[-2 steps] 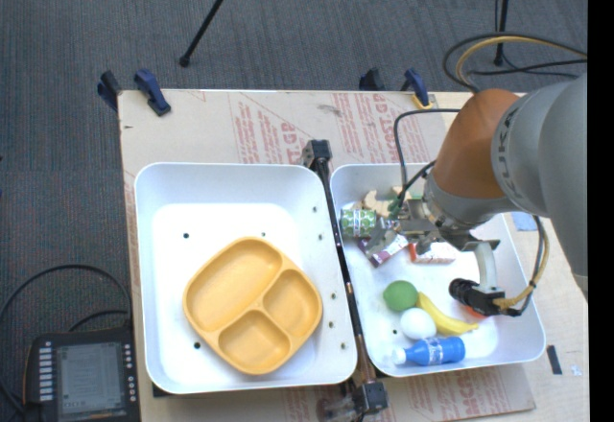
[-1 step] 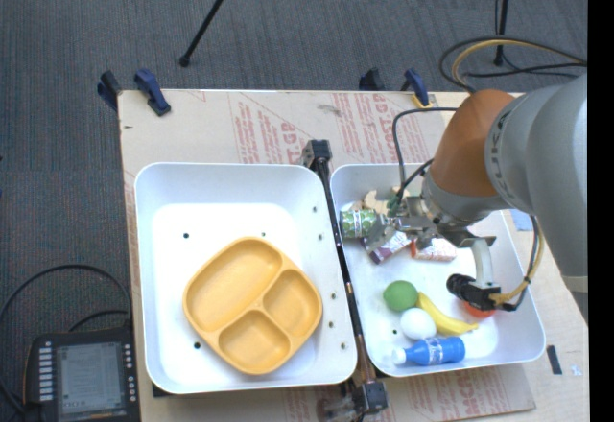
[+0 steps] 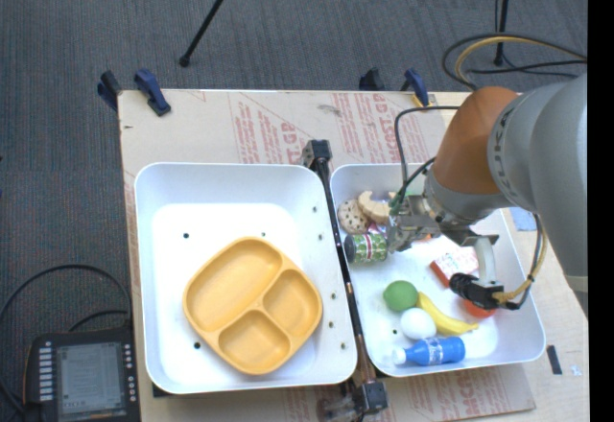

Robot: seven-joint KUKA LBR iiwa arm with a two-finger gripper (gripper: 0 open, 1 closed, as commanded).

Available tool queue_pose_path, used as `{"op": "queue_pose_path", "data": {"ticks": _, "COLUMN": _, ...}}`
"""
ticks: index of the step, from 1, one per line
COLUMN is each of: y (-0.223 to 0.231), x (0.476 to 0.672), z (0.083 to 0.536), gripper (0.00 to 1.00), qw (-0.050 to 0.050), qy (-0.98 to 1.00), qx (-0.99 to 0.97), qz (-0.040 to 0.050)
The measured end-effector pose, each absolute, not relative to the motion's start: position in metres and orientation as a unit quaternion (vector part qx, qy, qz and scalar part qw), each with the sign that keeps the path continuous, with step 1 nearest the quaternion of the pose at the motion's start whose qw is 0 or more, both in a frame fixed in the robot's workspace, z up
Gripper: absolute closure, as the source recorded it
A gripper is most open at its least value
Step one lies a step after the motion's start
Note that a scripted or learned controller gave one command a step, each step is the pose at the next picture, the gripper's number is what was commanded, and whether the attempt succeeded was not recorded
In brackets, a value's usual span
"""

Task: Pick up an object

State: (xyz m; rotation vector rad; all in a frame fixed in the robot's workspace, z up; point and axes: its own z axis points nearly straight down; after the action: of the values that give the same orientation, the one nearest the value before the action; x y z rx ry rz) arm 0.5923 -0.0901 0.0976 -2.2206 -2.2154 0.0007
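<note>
The arm comes in from the right side, and its gripper (image 3: 391, 230) is low in the right bin (image 3: 523, 339), at the upper left part of it. Just under the gripper lies a small can (image 3: 366, 246) with a green and red label. The can lies on its side; its long axis goes about left to right in the camera view, a little tilted, and one silver end points toward the wall between the two bins. The right end of the can is touching or very near the gripper, but whether the fingers are apart, together or closed on the can I cannot tell, because the wrist covers them. Above the can there are cookies (image 3: 353, 215), just beside the gripper. Lower in the same bin are a green ball (image 3: 401, 294), a white egg (image 3: 416, 323), a yellow banana (image 3: 445, 316) and a blue bottle (image 3: 432, 351) lying on its side. The left bin (image 3: 153, 219) holds a yellow divided plate (image 3: 252, 304).
</note>
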Motion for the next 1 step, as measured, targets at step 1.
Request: {"op": "queue_pose_path", "data": {"ticks": 1, "y": -0.1, "x": 0.5923, "z": 0.0997, "gripper": 0.0, "qw": -0.006, "qy": -0.704, "qx": -0.71, "qz": 0.0047}}
